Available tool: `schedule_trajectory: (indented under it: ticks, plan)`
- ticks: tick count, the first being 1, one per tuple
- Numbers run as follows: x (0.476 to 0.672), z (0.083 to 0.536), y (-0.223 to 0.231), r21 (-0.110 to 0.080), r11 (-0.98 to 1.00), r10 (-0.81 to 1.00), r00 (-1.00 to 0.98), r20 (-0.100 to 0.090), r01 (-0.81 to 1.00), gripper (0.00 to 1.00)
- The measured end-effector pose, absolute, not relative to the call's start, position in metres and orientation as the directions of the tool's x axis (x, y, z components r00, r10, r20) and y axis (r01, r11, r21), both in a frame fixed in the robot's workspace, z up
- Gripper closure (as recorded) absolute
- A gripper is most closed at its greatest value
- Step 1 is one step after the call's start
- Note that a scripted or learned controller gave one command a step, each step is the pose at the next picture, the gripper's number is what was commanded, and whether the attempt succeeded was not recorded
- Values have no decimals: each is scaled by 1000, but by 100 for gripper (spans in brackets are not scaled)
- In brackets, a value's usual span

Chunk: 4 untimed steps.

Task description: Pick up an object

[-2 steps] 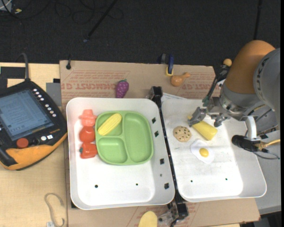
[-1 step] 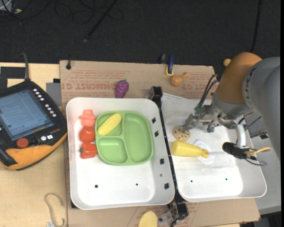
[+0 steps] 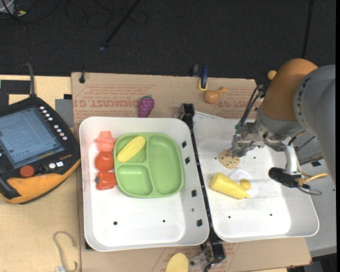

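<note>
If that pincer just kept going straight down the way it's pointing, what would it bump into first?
Most likely the cookie in the right bin: the pincer points down right above its edge. Depth is hard to judge from this slanted view, so it might land on the bin floor beside it.

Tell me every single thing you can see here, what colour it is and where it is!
White bins: 2, side by side on the bench.
Divided plate: 1, green, left bin.
Toy corn: 1, yellow, in the plate's upper-left compartment.
Toy pieces: 3, pink, red-orange, stacked along the plate's left.
Cookie: 1, tan, right bin.
Yellow toy: 1, right bin, below the cookie.
Grapes: 1, purple, on cardboard behind the left bin.
Pear-like toy: 1, orange, behind the right bin.
Control pendant: 1, black and orange, far left.
Arm: 1, grey with orange band, right.
End effector: 1, just above the cookie.
</note>
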State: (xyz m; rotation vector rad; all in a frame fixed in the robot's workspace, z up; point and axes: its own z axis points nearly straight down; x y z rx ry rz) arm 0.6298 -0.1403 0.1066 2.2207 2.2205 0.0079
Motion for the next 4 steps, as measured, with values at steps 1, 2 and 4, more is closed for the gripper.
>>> schedule_trajectory:
  ticks: [1,2,4]
  plan:
    - [634,168,-147,3,-2,1000,2,-1,1000,100]
    - [634,221,-149,4,-2,1000,2,-1,1000,100]
    - [541,227,-99,-5,-4,1000,4,2,1000,100]
